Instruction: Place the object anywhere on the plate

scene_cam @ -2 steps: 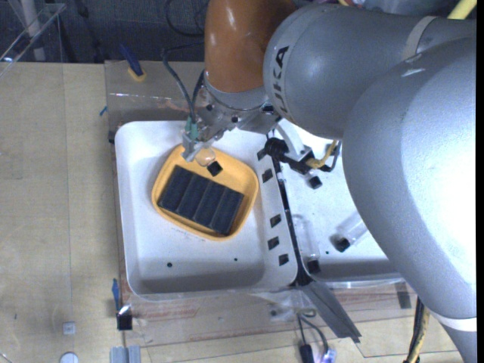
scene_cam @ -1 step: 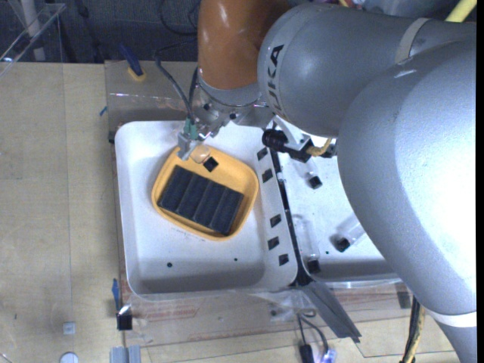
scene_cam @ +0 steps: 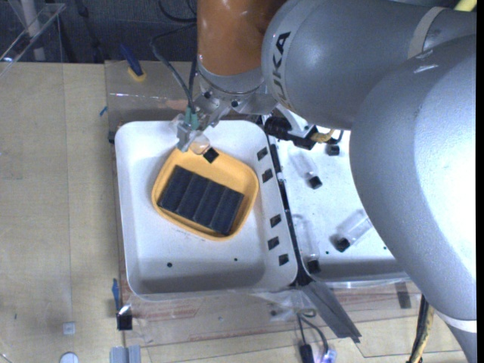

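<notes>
Grey arm (scene_cam: 340, 51) reads "KUKA"; pincer (scene_cam: 189, 131) above yellow plate (scene_cam: 170, 178), spread unclear.

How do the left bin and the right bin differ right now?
The left bin carries a yellow plate with a dark ridged insert; the right bin carries only a few small dark and clear bits. The gripper is above the left bin, at the plate's far edge, while the grey arm covers much of the right bin. Both are shallow, white and side by side.
</notes>
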